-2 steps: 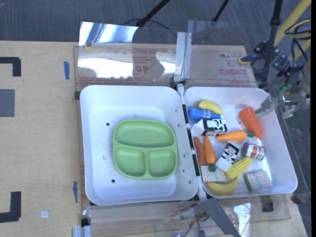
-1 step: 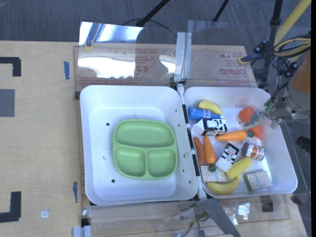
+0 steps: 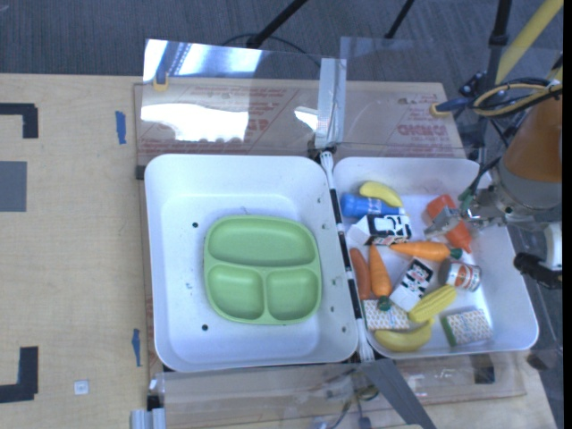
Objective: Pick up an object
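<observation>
White plastic forms the right bin (image 3: 523, 307), over whose far right side the gripper (image 3: 465, 211) is seen. Left of the gripper, well apart, a green divided plate (image 3: 263, 268) is set in the left bin (image 3: 170, 239). An orange-red toy (image 3: 441, 209) is found touching the gripper's tip, an orange carrot (image 3: 420, 249) just below. Whether anything is pinched cannot be told.
</observation>
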Robot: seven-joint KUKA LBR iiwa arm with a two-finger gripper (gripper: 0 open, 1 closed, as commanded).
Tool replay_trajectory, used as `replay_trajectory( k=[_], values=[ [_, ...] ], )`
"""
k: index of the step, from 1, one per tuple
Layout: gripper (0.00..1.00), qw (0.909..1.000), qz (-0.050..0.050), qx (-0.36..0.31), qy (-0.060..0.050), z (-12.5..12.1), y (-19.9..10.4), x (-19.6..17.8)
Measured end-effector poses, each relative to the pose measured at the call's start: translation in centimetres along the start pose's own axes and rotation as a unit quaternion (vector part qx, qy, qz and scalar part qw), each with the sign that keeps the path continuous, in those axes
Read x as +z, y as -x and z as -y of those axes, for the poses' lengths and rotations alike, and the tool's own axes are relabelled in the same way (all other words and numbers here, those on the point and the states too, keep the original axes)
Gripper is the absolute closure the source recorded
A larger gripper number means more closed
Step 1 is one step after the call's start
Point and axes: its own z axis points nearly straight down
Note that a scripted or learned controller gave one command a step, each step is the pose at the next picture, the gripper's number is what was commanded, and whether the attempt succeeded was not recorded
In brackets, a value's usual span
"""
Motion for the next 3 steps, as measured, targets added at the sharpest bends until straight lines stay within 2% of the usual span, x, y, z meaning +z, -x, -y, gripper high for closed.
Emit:
replay_trajectory(
  k=[1, 2, 3],
  values=[
    [0.0, 0.9956, 0.002, 0.094, 0.003, -1.1, -0.9, 0.8],
    [1.0, 0.9955, 0.006, 0.094, 0.002, -1.0, -0.6, -0.1],
    [1.0, 0.9975, 0.007, 0.07, -0.001, -0.2, -4.2, -11.2]
  ],
)
